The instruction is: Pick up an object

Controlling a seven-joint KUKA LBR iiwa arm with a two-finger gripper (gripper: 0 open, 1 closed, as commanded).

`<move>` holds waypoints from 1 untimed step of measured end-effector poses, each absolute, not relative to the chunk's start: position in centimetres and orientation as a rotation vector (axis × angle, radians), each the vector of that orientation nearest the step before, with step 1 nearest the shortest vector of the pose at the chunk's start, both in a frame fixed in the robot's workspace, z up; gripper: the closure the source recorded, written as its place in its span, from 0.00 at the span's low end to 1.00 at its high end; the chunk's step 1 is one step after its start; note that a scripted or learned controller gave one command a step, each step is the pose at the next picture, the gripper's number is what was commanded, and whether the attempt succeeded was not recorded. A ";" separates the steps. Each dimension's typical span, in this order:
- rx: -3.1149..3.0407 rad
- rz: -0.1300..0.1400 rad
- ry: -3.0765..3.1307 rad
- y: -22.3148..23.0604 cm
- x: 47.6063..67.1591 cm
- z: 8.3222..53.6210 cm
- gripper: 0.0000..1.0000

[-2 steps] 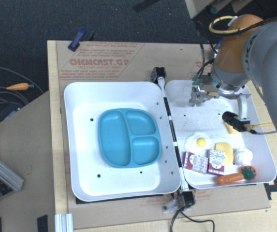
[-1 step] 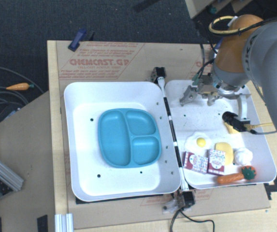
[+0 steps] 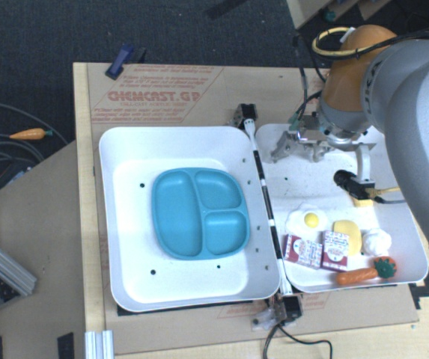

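Orange toy carrot [image 3: 353, 277], green top and all, lay closest to the lens against the near wall of the right-hand bin [image 3: 296, 189], as the camera saw it. Just behind it sat two red cartons [image 3: 302, 251] side by side, with a yellow piece [image 3: 351, 232] and a small white piece [image 3: 377, 241] crowded in beside them and a toy fried egg [image 3: 308, 220] just beyond. The whole cluster was packed close at the bin's near end, with several items apparently touching.

At the far end of the same bin, the grey arm [image 3: 394, 88] had its gripper [image 3: 302, 146] low over bare white floor near the wall shared with the left-hand bin [image 3: 124, 200], well apart from the toys. Whether the tool was open or closed could not be made out from this slanted view, and nothing could be seen in its hold. Nor was it clear whether it touched the floor.

A blue divided plate [image 3: 199, 212] lay alone in the middle of the left-hand bin.

By the look of things the pick had not been made: every toy lay in the bin, and no object was lifted. Left to do, on this evidence, was nearly everything — crossing to the cluster, settling on one item among close neighbours, closing on it and raising it clear.
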State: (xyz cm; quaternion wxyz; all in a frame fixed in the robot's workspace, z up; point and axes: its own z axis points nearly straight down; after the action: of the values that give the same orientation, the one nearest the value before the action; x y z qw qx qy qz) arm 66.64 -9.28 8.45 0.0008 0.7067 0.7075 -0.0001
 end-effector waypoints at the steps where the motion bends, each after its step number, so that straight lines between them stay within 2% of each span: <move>1: 2.216 0.002 2.220 -9.3 66.7 9.6 1.00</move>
State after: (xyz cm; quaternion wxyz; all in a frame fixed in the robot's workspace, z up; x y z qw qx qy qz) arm 66.74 -9.26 9.56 0.0023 0.7065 0.7078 0.0005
